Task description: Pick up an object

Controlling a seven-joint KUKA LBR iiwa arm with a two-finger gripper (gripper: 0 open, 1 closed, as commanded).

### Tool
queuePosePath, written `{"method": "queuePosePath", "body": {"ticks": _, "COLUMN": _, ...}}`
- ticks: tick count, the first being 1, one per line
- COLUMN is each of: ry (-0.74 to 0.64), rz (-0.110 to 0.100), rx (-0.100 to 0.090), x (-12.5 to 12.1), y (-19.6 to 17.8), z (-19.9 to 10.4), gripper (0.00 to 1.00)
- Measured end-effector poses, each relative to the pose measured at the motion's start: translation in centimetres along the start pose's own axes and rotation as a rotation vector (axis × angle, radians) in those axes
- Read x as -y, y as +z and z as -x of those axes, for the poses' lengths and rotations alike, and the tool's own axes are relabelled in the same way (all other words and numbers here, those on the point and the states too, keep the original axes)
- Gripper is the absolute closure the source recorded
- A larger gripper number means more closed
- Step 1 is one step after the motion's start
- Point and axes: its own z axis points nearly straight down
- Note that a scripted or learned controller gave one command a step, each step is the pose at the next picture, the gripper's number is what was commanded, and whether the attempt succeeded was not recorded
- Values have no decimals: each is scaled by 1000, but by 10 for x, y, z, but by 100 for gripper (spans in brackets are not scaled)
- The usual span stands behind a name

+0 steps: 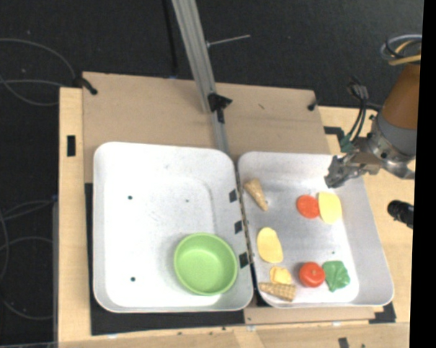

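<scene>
The right bin [360, 233] holds several toy foods. A tan cone-shaped piece [256, 194] lies near its left wall, and a red piece [307, 206] touches a yellow piece [330, 208] at mid right. Lower down lie a yellow oval [270, 245], a small yellow block [280, 275], a waffle-patterned cone [278, 290], a red tomato [312, 274] and a green piece [335, 275]. My gripper [338, 171] hangs over the bin's upper right part, just above the yellow piece, with nothing visibly held.
The left bin [130, 195] holds a green bowl [205, 263] at its lower right. A metal post [198, 57] rises behind the bins. Cables trail on the dark floor at the left.
</scene>
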Motion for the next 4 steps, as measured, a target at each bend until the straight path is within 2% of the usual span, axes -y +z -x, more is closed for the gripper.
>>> {"method": "queuePosePath", "body": {"ticks": 1, "ry": -1, "rz": -2, "rx": 1, "x": -25, "y": 8, "z": -46, "gripper": 100}}
{"method": "queuePosePath", "body": {"ticks": 3, "ry": -1, "rz": -2, "rx": 1, "x": -58, "y": 26, "z": -152, "gripper": 100}}
{"method": "queuePosePath", "body": {"ticks": 4, "ry": -1, "rz": -2, "rx": 0, "x": -62, "y": 22, "z": -200, "gripper": 100}}
